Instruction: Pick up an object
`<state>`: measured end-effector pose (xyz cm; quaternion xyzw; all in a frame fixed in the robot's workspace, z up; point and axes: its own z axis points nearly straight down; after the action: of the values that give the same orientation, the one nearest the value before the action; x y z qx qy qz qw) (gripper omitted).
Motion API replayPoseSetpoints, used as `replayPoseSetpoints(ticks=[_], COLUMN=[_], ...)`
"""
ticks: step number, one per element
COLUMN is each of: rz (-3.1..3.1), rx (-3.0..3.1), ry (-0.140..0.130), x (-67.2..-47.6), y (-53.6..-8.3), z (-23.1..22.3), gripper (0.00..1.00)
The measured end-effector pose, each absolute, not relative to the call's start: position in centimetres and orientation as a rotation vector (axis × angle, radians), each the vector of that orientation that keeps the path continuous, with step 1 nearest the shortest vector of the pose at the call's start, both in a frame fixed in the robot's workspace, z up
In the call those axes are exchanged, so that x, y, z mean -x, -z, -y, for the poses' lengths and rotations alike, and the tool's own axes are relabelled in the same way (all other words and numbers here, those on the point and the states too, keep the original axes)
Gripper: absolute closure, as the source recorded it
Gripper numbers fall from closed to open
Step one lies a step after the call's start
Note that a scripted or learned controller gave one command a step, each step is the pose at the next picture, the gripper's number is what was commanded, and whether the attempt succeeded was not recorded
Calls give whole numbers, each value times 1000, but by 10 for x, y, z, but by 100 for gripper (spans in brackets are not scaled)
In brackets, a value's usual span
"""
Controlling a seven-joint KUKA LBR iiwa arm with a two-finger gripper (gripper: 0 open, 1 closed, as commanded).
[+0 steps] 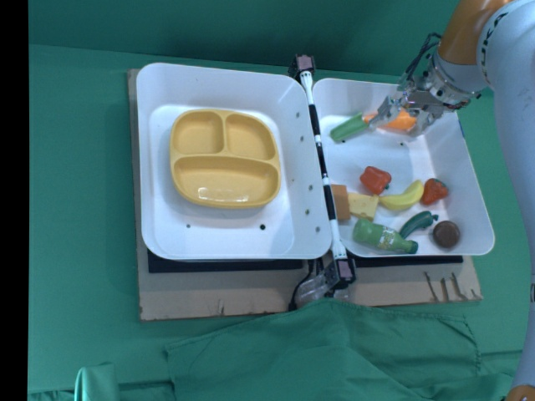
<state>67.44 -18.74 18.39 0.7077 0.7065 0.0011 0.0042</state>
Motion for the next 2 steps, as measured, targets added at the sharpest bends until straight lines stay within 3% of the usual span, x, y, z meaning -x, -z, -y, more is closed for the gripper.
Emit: replayPoseSetpoints(ticks=[2], rz=[-2209], rx=[-2216], ry=[-8], x=[-664], y=[-185], z=[187], gripper=[0])
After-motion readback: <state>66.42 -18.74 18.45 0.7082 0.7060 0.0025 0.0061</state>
